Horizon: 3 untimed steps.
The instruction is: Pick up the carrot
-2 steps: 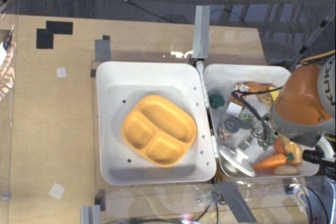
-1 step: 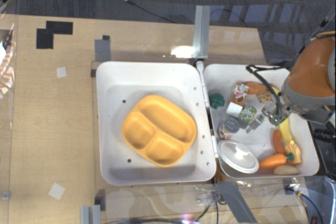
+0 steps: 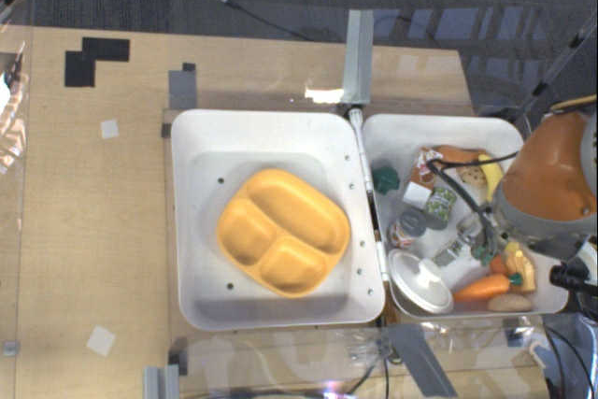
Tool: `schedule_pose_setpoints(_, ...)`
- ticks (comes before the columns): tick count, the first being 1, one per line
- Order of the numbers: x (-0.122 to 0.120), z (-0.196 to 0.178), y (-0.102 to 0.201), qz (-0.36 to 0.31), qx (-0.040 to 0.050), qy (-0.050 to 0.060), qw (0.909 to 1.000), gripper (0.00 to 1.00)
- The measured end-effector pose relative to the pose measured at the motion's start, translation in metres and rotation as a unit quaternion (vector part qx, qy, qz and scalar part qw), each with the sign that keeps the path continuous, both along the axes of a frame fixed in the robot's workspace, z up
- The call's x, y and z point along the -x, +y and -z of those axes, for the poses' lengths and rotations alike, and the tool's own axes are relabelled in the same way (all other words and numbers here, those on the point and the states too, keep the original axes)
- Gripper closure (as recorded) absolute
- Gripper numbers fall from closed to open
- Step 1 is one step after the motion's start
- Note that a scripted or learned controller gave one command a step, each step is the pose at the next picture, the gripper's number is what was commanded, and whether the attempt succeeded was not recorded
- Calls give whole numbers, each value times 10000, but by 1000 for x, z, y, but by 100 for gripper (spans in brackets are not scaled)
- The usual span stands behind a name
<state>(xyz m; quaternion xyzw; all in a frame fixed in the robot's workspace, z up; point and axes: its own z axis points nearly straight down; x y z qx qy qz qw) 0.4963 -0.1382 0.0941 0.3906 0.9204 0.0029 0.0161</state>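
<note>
While my gripper (image 3: pixel 467 243) hangs in the right bin (image 3: pixel 392 140), the carrot (image 3: pixel 484 288) lies just nearer, by the near wall; its closure I cannot tell.

One fixed camera, high above your bench (image 3: pixel 84 229)

You look down at a slant on both white bins, the left bin (image 3: pixel 187 229) mid-frame, the right bin (image 3: pixel 392 140) toward the right edge.
</note>
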Motion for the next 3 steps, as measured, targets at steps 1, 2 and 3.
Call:
schedule_pose_setpoints(1,1,0,13,-25,23,8,10000,0)
schedule_pose_setpoints(2,-5,-5,35,-198,105,-114,9997,0)
schedule_pose_setpoints(3,-58,4,-1,-220,-12,82,9997,0)
